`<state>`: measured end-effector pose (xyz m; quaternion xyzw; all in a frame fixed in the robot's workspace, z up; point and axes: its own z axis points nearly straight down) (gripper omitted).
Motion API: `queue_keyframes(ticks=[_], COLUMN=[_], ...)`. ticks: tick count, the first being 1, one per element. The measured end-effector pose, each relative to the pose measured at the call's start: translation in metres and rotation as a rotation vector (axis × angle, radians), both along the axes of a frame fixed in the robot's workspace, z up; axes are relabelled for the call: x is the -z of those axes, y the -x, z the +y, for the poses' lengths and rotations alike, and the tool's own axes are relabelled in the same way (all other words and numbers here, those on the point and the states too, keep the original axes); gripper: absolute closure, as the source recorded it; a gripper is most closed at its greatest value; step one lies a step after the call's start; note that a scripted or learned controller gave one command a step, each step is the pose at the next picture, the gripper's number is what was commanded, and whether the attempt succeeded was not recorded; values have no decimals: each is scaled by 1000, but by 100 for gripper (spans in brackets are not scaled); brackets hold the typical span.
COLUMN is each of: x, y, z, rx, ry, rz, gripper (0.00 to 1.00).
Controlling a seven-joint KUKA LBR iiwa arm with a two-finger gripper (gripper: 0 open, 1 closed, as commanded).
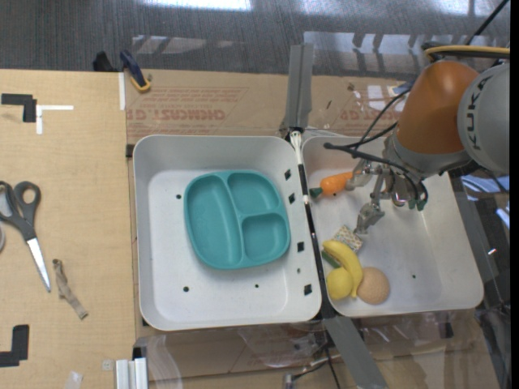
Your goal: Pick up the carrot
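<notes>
Nearest the camera, at the front of the right shallow white bin (454,294), a yellow banana (344,258), a yellow lemon-like fruit (339,284) and a round tan, peach-like fruit (373,286) are seen bunched together, touching. A small pale speckled block (349,237) is seen just behind the banana.

Toward the rear left of the same bin, the small orange carrot w/ green end (332,185) is seen lying on the bin floor, near the wall shared w/ the other bin. It is not held by anything.

The two-finger gripper (371,214) is seen hanging over the middle of the right bin, beside the carrot and to its right, apart from it. Nothing is seen between the fingers; whether they are apart or together cannot be told. Above it the grey arm w/ orange band (438,108) is seen reaching in from the right.

In the left shallow white bin (154,217) a teal plastic divided plate w/ three compartments (237,219) is seen lying flat, roughly centred.

Behind the bins a flattened brown cardboard sheet (203,108) is seen w/ red print, mirrored and too faint to be read w/ certainty.

On the tan bench top (73,217) at left, grey-handled scissors (24,225) are seen, well apart from the bins
</notes>
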<state>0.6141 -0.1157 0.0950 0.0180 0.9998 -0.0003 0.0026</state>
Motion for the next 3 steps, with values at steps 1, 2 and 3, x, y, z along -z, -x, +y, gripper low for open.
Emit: queue_keyframes(ticks=[1,2,3], x=[5,3,8], y=[-25,-20,-38], z=[18,17,15], rx=[530,968,1050], ry=[3,-2,8], rz=[24,3,31], gripper=[0,0,0])
